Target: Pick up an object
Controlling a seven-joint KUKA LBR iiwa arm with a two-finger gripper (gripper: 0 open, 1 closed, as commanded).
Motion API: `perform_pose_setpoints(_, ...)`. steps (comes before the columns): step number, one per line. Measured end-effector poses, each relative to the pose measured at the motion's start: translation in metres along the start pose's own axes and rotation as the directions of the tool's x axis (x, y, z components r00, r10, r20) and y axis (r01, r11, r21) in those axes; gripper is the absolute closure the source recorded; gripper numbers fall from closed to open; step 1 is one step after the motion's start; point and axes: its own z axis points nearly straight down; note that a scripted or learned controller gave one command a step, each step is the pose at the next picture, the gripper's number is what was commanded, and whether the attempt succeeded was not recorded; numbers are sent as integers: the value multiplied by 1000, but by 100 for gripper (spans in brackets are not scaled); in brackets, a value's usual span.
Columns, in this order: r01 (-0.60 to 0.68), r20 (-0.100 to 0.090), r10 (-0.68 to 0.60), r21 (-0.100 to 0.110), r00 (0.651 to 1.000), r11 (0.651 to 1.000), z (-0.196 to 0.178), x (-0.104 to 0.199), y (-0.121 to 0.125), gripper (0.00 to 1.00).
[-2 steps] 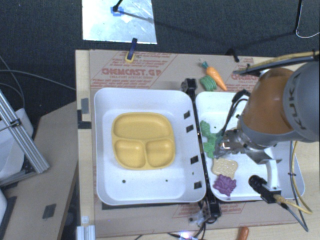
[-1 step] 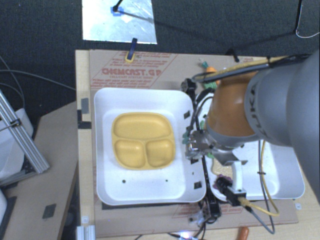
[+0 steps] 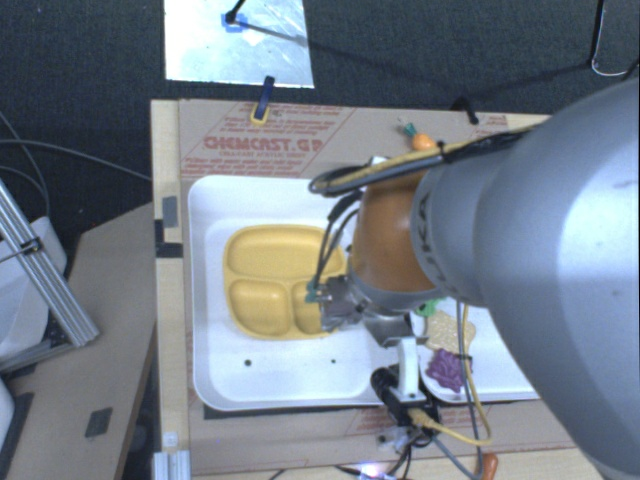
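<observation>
A yellow divided tray (image 3: 272, 280) lies in the left white bin (image 3: 215, 368), toward its middle. The grey arm with its orange band (image 3: 392, 240) reaches in from the right and hangs over the tray's right edge. The gripper (image 3: 335, 308) sits at the tray's right side, low over it; its tips are hidden by the wrist housing. A purple object (image 3: 447, 370) lies in the right bin near the front, with a bit of green (image 3: 428, 308) just behind it.
The arm's large grey body (image 3: 540, 268) covers most of the right bin. Cables (image 3: 440, 428) hang at the front edge of the bench. A brown cardboard sheet (image 3: 270, 138) lies under both bins. A metal frame (image 3: 40, 278) stands at the left.
</observation>
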Motion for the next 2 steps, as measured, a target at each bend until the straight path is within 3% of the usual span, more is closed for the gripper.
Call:
perform_pose_setpoints(1, -4, 1, 4, -4, 1000, 1000, 61, 7, 34, 100)
perform_pose_setpoints(2, -12, 3, 13, -5, 1000, 1000, 58, 91, 8, 100)
